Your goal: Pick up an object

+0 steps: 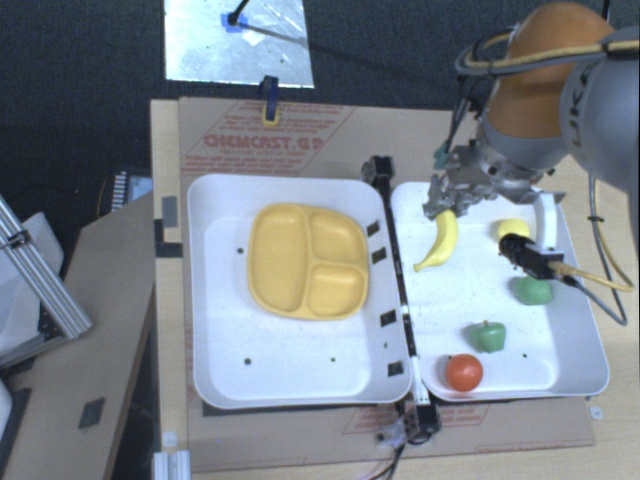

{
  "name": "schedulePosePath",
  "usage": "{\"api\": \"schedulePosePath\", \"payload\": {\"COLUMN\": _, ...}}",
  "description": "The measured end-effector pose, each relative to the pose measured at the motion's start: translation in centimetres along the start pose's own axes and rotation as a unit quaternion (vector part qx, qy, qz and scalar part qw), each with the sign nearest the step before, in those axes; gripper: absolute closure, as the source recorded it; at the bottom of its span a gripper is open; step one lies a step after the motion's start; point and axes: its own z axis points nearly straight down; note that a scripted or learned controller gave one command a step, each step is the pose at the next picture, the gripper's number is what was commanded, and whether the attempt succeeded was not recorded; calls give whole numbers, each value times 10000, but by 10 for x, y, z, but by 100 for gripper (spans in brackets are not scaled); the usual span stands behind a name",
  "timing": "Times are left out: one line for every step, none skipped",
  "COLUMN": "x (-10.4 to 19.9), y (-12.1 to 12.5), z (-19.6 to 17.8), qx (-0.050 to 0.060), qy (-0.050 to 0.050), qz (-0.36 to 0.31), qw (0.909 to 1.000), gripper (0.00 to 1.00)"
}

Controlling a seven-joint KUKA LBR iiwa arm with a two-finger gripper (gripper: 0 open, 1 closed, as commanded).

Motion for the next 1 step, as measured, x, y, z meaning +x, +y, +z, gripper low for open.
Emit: {"api": "schedulePosePath", "payload": {"x": 59, "y": -12, "z": 0, "qx": 4, "qy": 5, "qz": -7, "qw": 10000, "gripper": 100}}
